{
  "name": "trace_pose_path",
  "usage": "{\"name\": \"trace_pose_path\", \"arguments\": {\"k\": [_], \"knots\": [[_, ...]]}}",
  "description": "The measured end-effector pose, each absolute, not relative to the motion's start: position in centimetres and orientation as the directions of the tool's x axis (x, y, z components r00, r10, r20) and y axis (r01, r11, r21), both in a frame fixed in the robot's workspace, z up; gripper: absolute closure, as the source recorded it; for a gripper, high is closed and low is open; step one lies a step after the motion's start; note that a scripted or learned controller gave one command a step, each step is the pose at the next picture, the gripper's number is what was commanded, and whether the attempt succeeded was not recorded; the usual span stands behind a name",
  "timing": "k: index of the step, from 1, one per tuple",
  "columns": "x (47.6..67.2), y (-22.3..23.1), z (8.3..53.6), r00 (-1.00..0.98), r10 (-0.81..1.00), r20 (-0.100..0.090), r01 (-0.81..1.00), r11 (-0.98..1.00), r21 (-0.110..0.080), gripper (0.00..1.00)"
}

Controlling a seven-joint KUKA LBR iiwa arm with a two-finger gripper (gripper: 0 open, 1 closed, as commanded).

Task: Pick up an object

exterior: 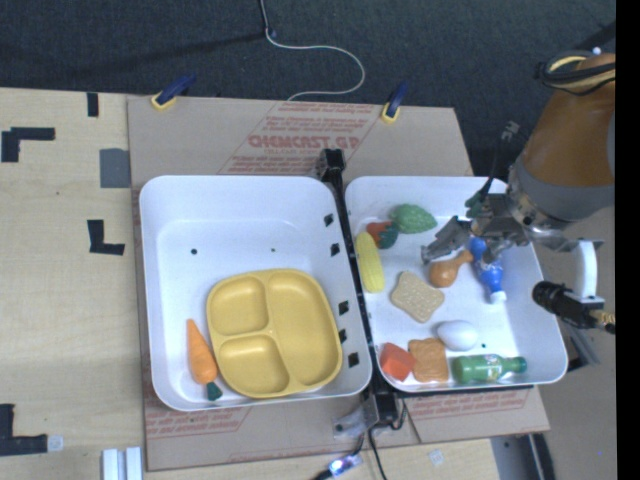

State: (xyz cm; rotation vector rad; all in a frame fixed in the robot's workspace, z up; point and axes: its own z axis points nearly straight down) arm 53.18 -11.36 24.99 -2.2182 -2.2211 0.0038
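1. The arm (565, 138) comes in from the right, and its gripper (468, 236) hangs low over the upper part of the right bin (545, 353).
2. From here I cannot make out how the gripper is set or whether it has hold of anything; dark metal parts hide that spot.
3. Just below the gripper lies a brown drumstick (449, 268), and beside it a small blue bottle (493, 280) lies close to the bin's right side.
4. Further left in that bin sit a green leafy piece (412, 217), a yellow corn cob (369, 261) along the left wall, and a small red piece (381, 234) near the corn's top end.
5. A cracker (416, 296) rests in the middle, with a white egg (458, 335) below it.
6. Along the near edge lie a red piece (395, 361), an orange toast slice (429, 360) and a green bottle (486, 368) on its side.
7. The left bin (165, 208) holds a yellow divided plate (272, 331) and a carrot (201, 356) just beside it.
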Motion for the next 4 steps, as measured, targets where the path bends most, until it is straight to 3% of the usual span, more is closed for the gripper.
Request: {"name": "trace_pose_path", "arguments": {"k": [2,3,4], "knots": [[53.6,-11.5,13.9,-0.001,1.0,0.001,1.0,0.001,-0.01,0.0],[53.6,-11.6,8.6,-0.001,1.0,-0.002,1.0,0.001,-0.002,0.0],[53.7,-11.5,9.9,-0.002,1.0,-0.001,1.0,0.002,-0.001,1.0]]}}
